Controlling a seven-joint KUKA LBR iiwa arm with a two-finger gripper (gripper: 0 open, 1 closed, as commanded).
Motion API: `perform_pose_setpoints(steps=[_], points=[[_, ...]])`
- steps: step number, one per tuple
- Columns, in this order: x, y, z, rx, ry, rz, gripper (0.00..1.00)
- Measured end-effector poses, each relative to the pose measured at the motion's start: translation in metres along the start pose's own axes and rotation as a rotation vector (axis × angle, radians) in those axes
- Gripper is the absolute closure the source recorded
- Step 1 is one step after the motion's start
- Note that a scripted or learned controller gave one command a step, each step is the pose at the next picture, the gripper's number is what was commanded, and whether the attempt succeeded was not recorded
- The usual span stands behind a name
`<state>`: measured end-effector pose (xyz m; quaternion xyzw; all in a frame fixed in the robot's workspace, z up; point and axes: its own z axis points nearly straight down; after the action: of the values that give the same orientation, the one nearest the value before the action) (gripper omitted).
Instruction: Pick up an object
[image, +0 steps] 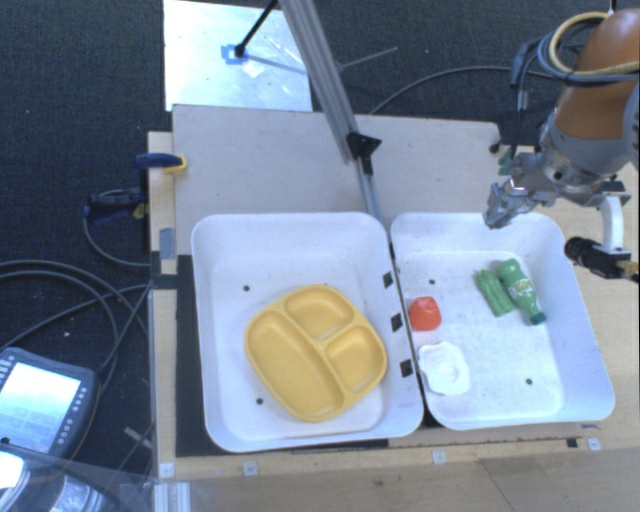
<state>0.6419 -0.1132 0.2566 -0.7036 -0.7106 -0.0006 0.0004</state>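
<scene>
- So far, nothing is lifted: every object lies on a bin floor, and the pick looks not yet begun.
- Gripper hangs over the far rim of the right bin, near that bin's 12 o'clock edge, on the grey arm coming in from 2 o'clock.
- Its fingers are too small and dark to judge; I cannot tell whether they are spread or closed. Nothing shows between them.
- Green bottle lies on its side at about 1 o'clock in the right bin, tilted, cap end toward 11 o'clock.
- Green veg, a stalk-like bundle, lies touching or just beside the bottle on its 9 o'clock side.
- Red cup sits at 9 o'clock in that bin, close to the dividing wall.
- White egg, a fried-egg shape, rests at about 7 o'clock, just beside the cup toward 6 o'clock.
- Yellow tray, with three compartments, lies in the left bin, toward that bin's 5 o'clock.
- Judging by position, the bottle and veg are nearest the gripper, off toward its 6 o'clock; descent, closing and lifting all remain.
</scene>
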Motion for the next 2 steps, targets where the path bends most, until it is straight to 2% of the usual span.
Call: perform_pose_setpoints(steps=[1,2], points=[[0.052,-0.026,-0.005,-0.001,0.001,-0.001,1.00],[0.092,-0.050,0.009,0.002,0.001,0.000,1.00]])
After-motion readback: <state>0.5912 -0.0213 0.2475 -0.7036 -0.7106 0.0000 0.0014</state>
